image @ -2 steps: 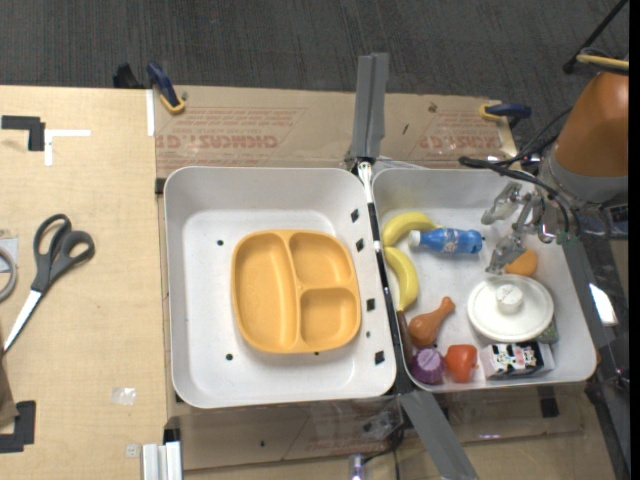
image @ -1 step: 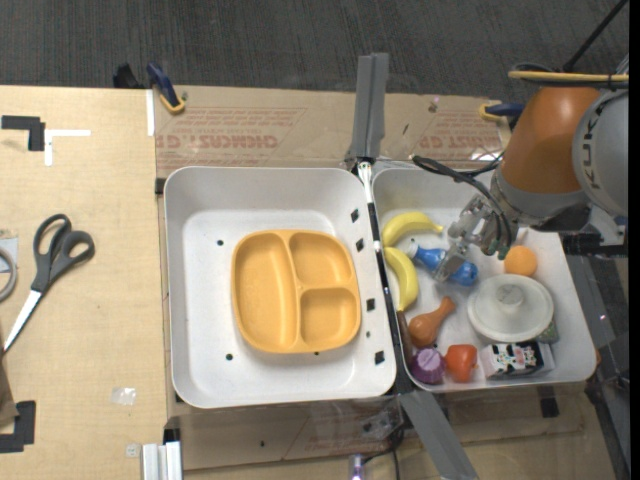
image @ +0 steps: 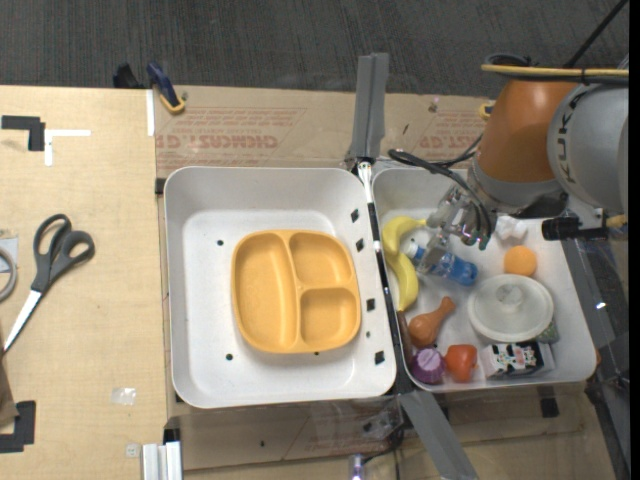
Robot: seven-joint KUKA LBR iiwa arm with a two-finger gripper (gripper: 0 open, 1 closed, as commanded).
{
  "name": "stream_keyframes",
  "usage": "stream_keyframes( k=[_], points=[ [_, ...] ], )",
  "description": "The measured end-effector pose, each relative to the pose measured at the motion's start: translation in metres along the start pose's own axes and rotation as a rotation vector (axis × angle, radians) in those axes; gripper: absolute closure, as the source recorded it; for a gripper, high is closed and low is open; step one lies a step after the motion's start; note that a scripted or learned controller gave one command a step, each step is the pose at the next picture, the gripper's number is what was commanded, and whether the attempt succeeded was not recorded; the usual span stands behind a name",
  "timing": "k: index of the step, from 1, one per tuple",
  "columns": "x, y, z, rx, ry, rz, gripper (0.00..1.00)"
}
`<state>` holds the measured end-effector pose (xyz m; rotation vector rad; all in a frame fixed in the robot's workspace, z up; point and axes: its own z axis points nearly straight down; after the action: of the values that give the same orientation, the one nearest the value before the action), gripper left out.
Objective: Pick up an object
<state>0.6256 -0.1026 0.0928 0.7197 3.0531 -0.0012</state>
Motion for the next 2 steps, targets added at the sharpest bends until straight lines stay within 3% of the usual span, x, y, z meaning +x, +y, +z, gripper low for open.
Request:
stream_keyframes(
  k=[1, 2],
  points=[
    [0.047, -0.048, 0.000, 0.000, 0.003, -0.163, 0.00],
    [0.059, -0.019, 0.001, 0.000, 0.005, 0.076, 0.00]
  ],
)
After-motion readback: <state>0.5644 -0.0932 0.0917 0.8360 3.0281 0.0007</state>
